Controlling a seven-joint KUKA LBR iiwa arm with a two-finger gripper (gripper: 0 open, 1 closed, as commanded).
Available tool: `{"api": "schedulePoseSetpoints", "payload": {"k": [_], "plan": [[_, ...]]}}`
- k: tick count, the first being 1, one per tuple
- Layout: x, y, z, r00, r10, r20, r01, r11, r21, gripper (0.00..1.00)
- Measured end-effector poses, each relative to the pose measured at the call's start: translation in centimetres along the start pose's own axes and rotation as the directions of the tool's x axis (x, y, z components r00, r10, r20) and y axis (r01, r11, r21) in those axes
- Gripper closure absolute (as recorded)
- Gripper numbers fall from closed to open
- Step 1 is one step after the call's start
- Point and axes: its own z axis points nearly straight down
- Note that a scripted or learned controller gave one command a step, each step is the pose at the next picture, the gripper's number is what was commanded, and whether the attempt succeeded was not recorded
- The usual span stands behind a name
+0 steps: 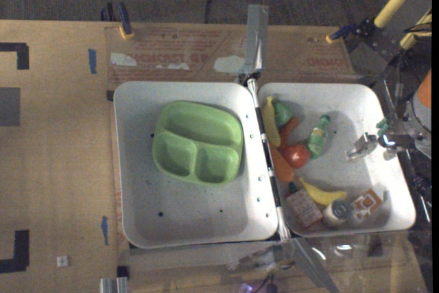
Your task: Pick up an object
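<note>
Two shallow white bins are being shown side by side on the bench. The left bin (137, 202) is being occupied by a green divided plate (198, 143), which is lying flat toward the far half with its three compartments facing up.

The right bin (343, 96) is being filled along its left wall and near edge by small items. A yellow corn cob (271, 121) is being seen against the left wall, just beside a dark green vegetable (282, 111). An orange carrot (289, 127) is lying near them, and a red tomato (296, 155) is resting below it, touching an orange piece (282, 169) by the wall. A green bottle (317, 135) is lying tilted toward the bin's middle, apart from the wall group. Nearer the front edge, a banana (319, 193) is being seen between a brown packet (302, 208) and a small orange and white carton (367, 203), with a round pale item (336, 213) just beside the carton.

The gripper (365, 145) is being held over the right side of the right bin, well apart from the green bottle and above the carton in the view. Nothing is being seen between its fingers, and whether they are spread wide or drawn narrow cannot be told
</note>
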Motion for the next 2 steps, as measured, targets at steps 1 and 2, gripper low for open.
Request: {"api": "schedulePoseSetpoints", "payload": {"k": [1, 2], "plan": [[2.4, 2.1, 9.9, 0.984, -0.179, 0.005, 0.179, 0.984, -0.009, 0.0], [4.6, 1.5, 8.4, 0.979, -0.204, 0.002, 0.204, 0.979, -0.002, 0.0]]}}
